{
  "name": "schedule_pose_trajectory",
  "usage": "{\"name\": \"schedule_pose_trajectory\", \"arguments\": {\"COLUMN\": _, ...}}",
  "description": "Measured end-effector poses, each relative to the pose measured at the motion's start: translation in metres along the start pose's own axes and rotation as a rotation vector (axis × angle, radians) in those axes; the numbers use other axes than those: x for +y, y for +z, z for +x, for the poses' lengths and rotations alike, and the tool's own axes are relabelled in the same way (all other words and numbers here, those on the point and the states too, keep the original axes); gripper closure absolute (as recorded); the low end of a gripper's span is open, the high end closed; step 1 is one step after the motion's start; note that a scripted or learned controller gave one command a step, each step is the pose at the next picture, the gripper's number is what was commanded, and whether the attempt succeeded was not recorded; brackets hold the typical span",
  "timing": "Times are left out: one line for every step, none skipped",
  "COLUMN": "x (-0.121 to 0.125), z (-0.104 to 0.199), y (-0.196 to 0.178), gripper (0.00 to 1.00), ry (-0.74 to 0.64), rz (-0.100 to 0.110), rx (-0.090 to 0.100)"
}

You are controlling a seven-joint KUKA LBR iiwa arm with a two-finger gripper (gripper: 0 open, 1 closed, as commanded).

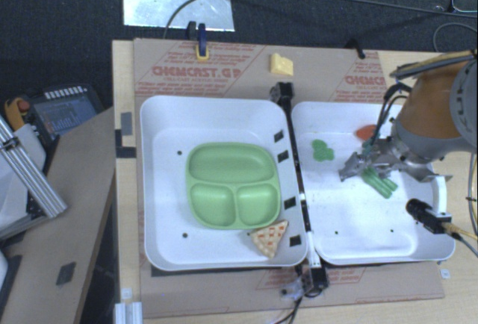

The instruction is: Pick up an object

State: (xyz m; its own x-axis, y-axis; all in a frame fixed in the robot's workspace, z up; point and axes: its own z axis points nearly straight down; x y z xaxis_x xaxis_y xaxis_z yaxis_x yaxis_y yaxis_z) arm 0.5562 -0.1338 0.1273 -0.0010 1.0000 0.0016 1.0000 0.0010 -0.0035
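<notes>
My gripper (364, 165) hangs low over the right bin (358, 240), near its middle right, with the grey and orange arm (437, 110) behind it. A green ribbed piece (382, 184) lies right beside and partly under the gripper's lower right side; I cannot tell whether it is gripped. A small green leafy piece (323, 150) lies to the gripper's left. An orange piece (365, 132) peeks out behind the gripper, partly hidden by cables.
The left bin (164, 166) holds a green divided plate (232, 184) and a pizza slice (269, 238) at its front right corner. A yellow block (281, 63) sits on the cardboard behind the bins. A black divider (293, 173) runs between the bins.
</notes>
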Motion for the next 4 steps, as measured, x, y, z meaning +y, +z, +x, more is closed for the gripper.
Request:
{"name": "schedule_pose_trajectory", "arguments": {"x": 0.001, "z": -0.001, "y": -0.013, "gripper": 1.0, "ry": -0.001, "rz": -0.005, "rx": -0.003}}
{"name": "schedule_pose_trajectory", "arguments": {"x": -0.004, "z": 0.001, "y": -0.059, "gripper": 1.0, "ry": -0.002, "rz": -0.009, "rx": -0.003}}
{"name": "schedule_pose_trajectory", "arguments": {"x": -0.009, "z": 0.007, "y": -0.108, "gripper": 1.0, "ry": -0.003, "rz": -0.011, "rx": -0.003}}
{"name": "schedule_pose_trajectory", "arguments": {"x": -0.007, "z": 0.007, "y": -0.162, "gripper": 1.0, "ry": -0.004, "rz": -0.011, "rx": -0.003}}
